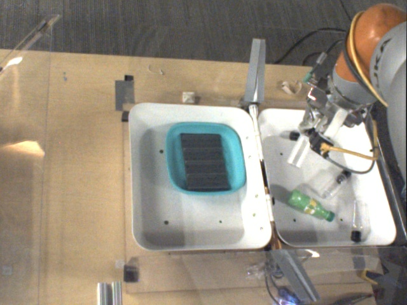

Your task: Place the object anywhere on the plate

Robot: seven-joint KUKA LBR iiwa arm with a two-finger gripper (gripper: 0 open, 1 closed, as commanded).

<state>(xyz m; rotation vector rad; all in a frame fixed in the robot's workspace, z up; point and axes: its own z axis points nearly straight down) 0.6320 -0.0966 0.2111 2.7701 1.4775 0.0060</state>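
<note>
A small green bottle (310, 206) lies on its side near the front of the right bin (369, 234). In the left bin (146, 221) rests a teal plate (236, 151) with rounded corners and a dark ridged centre. My gripper (312, 169) hangs over the middle of the right bin, just behind the bottle and apart from it. Its two pale fingers (297, 152) are spread open with nothing between them.
A grey divider post (255, 72) stands behind the seam between the two bins. A yellow cable (346, 151) runs across from the wrist. A small dark clip (356, 236) sits at the right bin's front corner. The bench (63, 170) is bare wood.
</note>
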